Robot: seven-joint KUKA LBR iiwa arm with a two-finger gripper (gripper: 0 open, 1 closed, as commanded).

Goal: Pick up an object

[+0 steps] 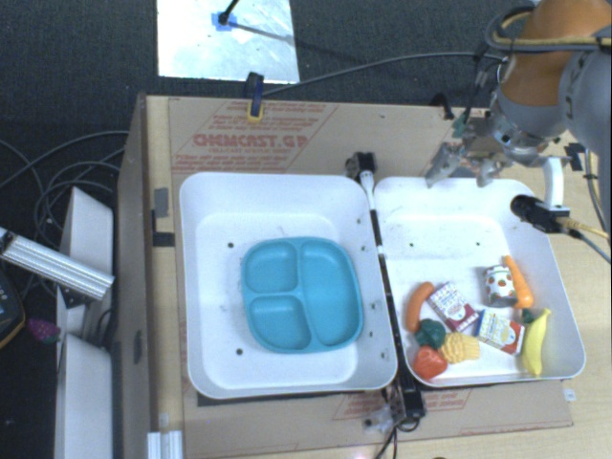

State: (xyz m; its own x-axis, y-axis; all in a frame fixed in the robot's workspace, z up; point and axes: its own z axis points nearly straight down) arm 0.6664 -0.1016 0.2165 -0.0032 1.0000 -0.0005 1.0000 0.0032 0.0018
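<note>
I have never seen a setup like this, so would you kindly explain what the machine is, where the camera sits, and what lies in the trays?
One camera looks down at a slant on a bench. The grey arm with an orange band reaches in from the right; its gripper hangs above the far edge of the right bin, holding nothing. The left bin holds a blue divided tray. Toy foods sit in the right bin's near corner: a banana, corn, carrots and small cartons.

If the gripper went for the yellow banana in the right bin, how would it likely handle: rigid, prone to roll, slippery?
The banana looks like a moulded toy, so probably stiff and light. Its curved shape suggests it would rock or pivot rather than roll far. It lies against the right bin's wall beside a small carton, so a push may wedge it.
</note>
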